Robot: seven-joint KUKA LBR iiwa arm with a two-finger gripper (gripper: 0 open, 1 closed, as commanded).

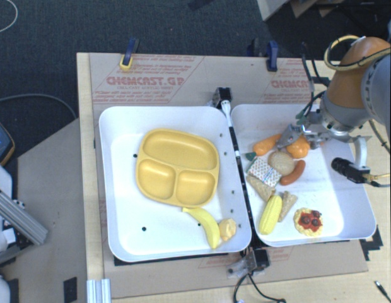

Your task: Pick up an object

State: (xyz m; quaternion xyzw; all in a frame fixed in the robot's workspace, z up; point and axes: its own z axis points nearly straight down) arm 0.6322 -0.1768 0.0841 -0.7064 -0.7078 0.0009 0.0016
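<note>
The right bin (354,202) holds several toy foods. My gripper (299,137) hangs low over its back part, right above a small orange fruit (299,149) and touching or nearly touching it. An orange carrot (265,146) lies just left of the gripper. Just in front of the fruit sit a brown potato (280,161) and a red sausage (292,172). A checkered wrapped piece (263,171) lies by the bin's left wall. Nearer the front are a yellow corn cob (270,214), a bread slice (288,204) and a small pizza (308,221).
The left bin (116,188) holds a yellow divided plate (176,167), with a banana (207,225) and a small beige piece (227,230) at its front right corner. The ridge where the two bins meet (236,163) runs close to the left of the food pile.
</note>
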